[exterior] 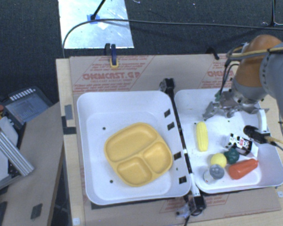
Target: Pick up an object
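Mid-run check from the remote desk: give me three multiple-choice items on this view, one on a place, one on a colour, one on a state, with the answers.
1. Where is the divided tray?
A. left bin
B. right bin
C. on the cardboard outside the bins

2. What colour is the carrot-shaped toy in the right bin?
A. blue
B. orange-red
C. white

3. How does the corn cob lie?
A. clamped in the pincer
B. on the tray
C. loose on the bin floor

Answers: 1 A, the tray rests on the floor of the left bin. 2 B, its body is orange-red. 3 C, it lies alone, apart from the pincer above it in the view.
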`<move>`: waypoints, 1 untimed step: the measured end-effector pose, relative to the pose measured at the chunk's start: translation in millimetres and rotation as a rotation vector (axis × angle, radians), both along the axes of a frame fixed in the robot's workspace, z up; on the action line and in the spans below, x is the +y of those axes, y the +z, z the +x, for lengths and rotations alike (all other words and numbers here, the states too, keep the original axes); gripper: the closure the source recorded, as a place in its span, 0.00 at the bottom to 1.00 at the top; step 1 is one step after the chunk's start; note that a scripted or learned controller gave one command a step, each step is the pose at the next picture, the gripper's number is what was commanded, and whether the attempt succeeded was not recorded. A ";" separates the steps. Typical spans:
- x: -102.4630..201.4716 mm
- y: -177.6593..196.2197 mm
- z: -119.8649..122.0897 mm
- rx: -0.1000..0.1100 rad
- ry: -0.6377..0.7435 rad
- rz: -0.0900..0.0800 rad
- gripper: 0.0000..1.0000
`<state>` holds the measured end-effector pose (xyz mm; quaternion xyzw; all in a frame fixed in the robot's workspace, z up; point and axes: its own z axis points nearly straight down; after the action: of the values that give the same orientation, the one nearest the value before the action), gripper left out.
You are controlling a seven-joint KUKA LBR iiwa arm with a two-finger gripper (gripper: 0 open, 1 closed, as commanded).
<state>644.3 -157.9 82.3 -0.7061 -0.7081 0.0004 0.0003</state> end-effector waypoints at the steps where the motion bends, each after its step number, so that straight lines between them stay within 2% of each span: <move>1: -0.3 14.2 1.9 -0.006 0.001 -0.001 1.00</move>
<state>646.2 -158.2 96.6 -0.7059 -0.7083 -0.0014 -0.0023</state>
